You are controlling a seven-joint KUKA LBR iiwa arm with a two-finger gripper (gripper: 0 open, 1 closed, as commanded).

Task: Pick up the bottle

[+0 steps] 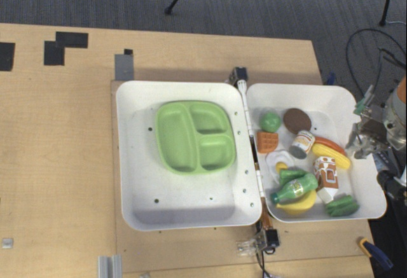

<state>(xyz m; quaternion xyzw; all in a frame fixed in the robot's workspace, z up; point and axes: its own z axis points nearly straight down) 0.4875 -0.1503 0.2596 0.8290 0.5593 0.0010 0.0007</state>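
The green bottle (294, 188) lies on its side near the front of the right bin (331, 93), cap towards the left, resting against a yellow banana (300, 205). My gripper (360, 142) hangs over the right rim of that bin, well to the right of the bottle and farther back, with nothing visibly in it. The grey arm comes in from the right edge of the view.
Packed around the bottle are a red-and-white carton (327, 173), a can (303, 142), a carrot (327, 144), a brown disc (296, 119), a green ball (271, 121), an orange waffle (268, 142) and a green vegetable (341, 206). A green divided plate (194, 135) sits in the left bin (146, 207).
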